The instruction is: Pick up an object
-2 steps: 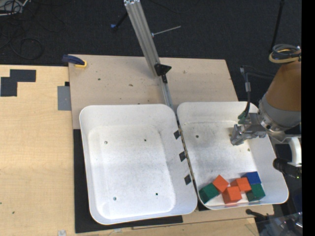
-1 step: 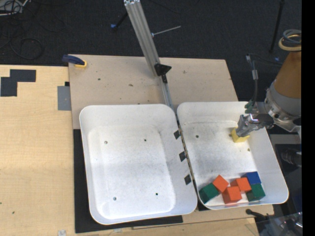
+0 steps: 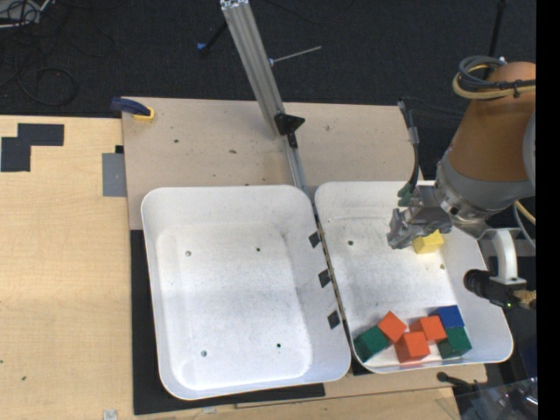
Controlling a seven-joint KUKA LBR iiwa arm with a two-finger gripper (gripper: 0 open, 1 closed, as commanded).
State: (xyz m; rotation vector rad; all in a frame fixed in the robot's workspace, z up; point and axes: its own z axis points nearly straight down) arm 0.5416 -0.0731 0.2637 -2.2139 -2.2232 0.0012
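Arm: the grey arm (image 3: 490, 138) with its orange band reaches in from the right and hangs over the right bin (image 3: 367, 234).
Claw: the claw (image 3: 404, 233) sits low over the upper part of the right bin; whether it is released or clenched I cannot tell.
Yellow block: the yellow block (image 3: 428, 243) lies just beside the claw on its right, partly covered by it.
Other blocks: two orange blocks (image 3: 393, 326), two green blocks (image 3: 372, 343) and a blue block (image 3: 450, 316) crowd the bin's near corner.
Open room: the middle of the right bin is bare; the left bin (image 3: 166, 208) has a bare floor.
Edges: the two bins meet along a line of black clips (image 3: 325, 278); a slanted metal rail (image 3: 258, 64) rises behind them from the worktop (image 3: 210, 147).
Hard to make out: contact between claw and yellow block is unclear.
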